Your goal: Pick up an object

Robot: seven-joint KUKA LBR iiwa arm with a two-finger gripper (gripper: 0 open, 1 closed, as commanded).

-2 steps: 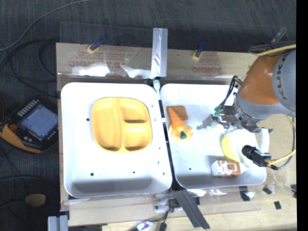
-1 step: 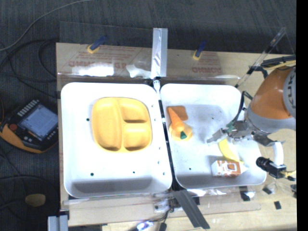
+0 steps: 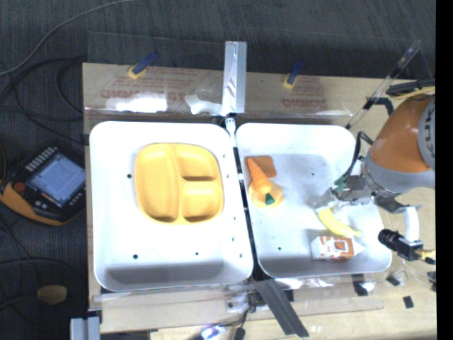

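- Nearest edge of the right bin (image 3: 297, 269): a small orange-and-white carton (image 3: 333, 247) is lying flat by the front wall, toward the right corner.
- Just behind the carton, a yellow banana-shaped piece (image 3: 335, 223) is lying at a slant on the bin floor, its lower end close to the carton.
- The arm (image 3: 400, 151) is reaching in from the right over the right bin's right rim, with the orange band sitting above the wrist and the grey link running off the edge of the view.
- The tool (image 3: 345, 192) is hanging low at the right side of the right bin, right above the upper end of the banana-shaped piece; contact is unclear.
- Tool state: cannot tell, the view is too blurred there.
- Further left in the same bin, an orange carrot toy (image 3: 263, 180) with a green end is lying next to the divider, well apart from the tool.
- Left bin (image 3: 113, 253): a yellow divided tray (image 3: 179, 183) is sitting in the middle, open side up.
- Far side of the surface (image 3: 92, 83): clear plastic sheeting (image 3: 145, 94) with two yellow-and-blue clips (image 3: 144, 64) is lying behind both bins.
- Off the surface on the left, a handheld pendant (image 3: 44, 183) with a screen is resting on the floor (image 3: 283, 13).
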